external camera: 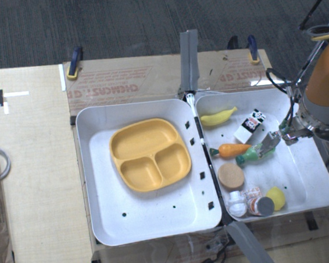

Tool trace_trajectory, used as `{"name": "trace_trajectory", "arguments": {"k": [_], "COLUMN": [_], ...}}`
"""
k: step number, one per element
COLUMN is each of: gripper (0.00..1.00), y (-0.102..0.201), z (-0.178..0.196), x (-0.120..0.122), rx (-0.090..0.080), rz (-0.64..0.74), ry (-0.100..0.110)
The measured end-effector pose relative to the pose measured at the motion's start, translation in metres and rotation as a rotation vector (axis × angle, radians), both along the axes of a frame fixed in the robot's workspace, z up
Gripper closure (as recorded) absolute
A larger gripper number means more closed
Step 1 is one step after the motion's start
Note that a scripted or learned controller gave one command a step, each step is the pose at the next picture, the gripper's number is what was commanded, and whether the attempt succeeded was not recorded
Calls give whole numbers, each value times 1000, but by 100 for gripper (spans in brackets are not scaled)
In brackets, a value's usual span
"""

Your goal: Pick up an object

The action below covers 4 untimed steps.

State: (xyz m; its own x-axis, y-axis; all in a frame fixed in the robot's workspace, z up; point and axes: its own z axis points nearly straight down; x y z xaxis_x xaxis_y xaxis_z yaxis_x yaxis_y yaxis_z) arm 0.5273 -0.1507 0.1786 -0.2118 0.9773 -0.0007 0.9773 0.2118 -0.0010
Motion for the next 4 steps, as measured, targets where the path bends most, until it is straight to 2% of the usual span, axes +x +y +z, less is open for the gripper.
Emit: {"name": "trace_trajectory", "arguments": {"k": [1,2,3,4], "gripper": [0,100,100,100], "y": [-20,-20,-24,-12], "z": [-87,-77,-86,12], "x": [39,39,88,125], "rx": [0,-1,0,-2], "rz": [422,419,415,207], "ry": [-2,-4,-2,-4]}}
